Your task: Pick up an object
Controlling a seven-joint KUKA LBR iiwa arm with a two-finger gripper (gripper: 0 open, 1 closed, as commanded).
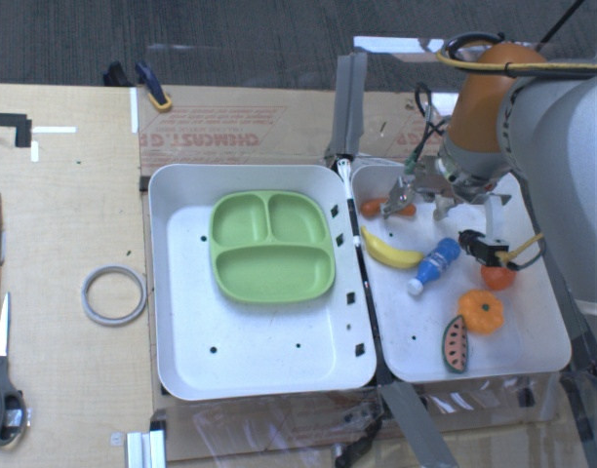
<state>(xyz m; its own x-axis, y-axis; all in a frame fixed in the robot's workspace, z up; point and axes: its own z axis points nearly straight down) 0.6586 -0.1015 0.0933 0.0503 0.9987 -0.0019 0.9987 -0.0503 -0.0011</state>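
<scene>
My gripper (421, 205) hangs over the back of the right bin (533, 359), its two fingers spread apart with nothing between them. A small red-orange piece (374, 206) lies just left of the left finger (401, 203). In front of the gripper lie a yellow banana (386, 251) and a blue bottle (434, 265). A red tomato (497, 277) sits to the right under a black cable clip. Nearer the front are an orange pumpkin (482, 312) and a watermelon slice (456, 344).
The left bin (181, 349) holds a green divided plate (272, 245). Outside the bins on the bench lie a grey ring (114, 293) and scissors (4, 398). The big grey arm covers the right bin's right side.
</scene>
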